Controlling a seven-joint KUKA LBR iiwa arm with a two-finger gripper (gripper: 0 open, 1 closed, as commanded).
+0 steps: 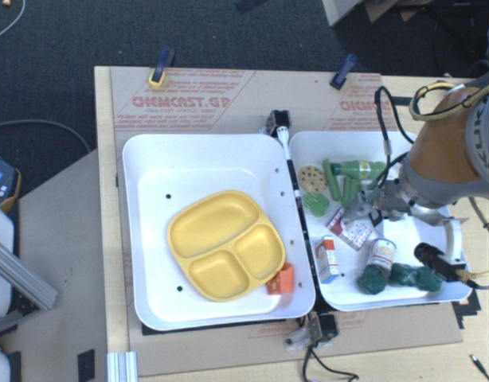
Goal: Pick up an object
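Note:
My gripper (371,204) is low in the right bin (404,297), reaching in from the right. It sits just below a green bottle (354,171) and right above a silver blister pack (356,232). Beside it lie a small jar (381,252) with a white lid, a white and red tube (327,259) and a dark green soft toy (397,277). A round tan disc (311,178) and a light green piece (315,204) rest near the bin's left wall. I see nothing held in the gripper.
The left bin (149,213) holds a yellow divided plate (224,243) with an orange block (283,279) at its lower right edge. A black divider (292,189) runs between the bins. Blue clamps (161,64) pin the cardboard at the back.

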